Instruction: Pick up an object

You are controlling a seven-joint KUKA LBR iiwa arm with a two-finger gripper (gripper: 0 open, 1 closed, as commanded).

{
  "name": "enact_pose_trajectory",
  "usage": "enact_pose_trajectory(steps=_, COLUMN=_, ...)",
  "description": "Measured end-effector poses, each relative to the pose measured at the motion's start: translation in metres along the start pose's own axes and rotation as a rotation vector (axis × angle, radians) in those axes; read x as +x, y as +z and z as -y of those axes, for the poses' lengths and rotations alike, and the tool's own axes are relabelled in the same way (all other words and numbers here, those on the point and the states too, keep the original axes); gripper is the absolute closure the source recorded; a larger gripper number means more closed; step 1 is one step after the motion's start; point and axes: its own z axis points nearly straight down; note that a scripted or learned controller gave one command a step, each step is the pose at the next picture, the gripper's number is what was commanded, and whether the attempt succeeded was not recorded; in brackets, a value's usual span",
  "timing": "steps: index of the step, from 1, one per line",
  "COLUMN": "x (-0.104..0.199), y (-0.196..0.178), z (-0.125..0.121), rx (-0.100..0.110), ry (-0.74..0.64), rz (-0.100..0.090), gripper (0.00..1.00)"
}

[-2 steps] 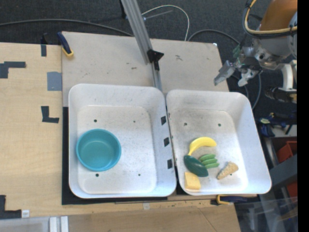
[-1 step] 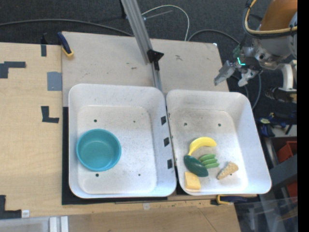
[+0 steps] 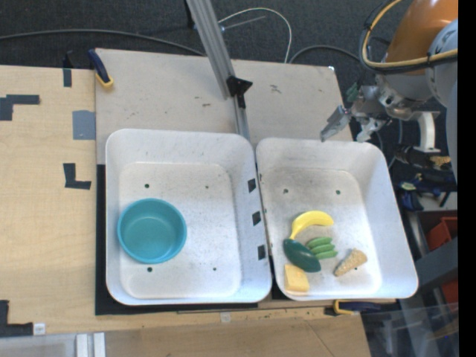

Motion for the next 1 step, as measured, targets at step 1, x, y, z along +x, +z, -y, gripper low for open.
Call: enact_pose_trajectory(steps=1, x=-0.0008, y=0.0606, z=-0.0074, rx=0.001, ry=0.0, rz=0.0, gripper=0.0)
